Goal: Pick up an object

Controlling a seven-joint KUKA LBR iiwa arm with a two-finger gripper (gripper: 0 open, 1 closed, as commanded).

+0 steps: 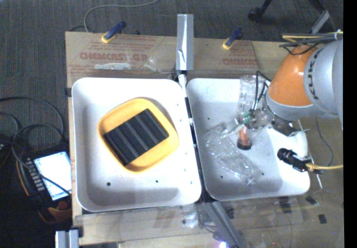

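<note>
**Child:** Where are you now?

**Arm:** My two-finger gripper (244, 140) is low in the shallow white bin on the right (223, 183). It hangs over a heap of crinkly clear plastic wrap (228, 152) in the middle of that bin.

**Child:** Did you pick something up?

**Arm:** I don't think so. The clear stuff lies on the bin floor, and I see nothing between my fingers. A small dark thing with an orange top sits just at my tip, but I cannot tell what it is.

**Child:** Are your jaws wide or tight?

**Arm:** I cannot tell. They are too small and glassy to make out.

**Child:** What about the yellow thing?

**Arm:** The round yellow tray with the black ridged slab (138, 134) lies flat in the shallow white bin on the left (89, 185), well apart from me. Nobody touches it.

**Child:** So what is left?

**Arm:** Almost all of it, I guess. I am down near something, but I must grip and lift.
</note>
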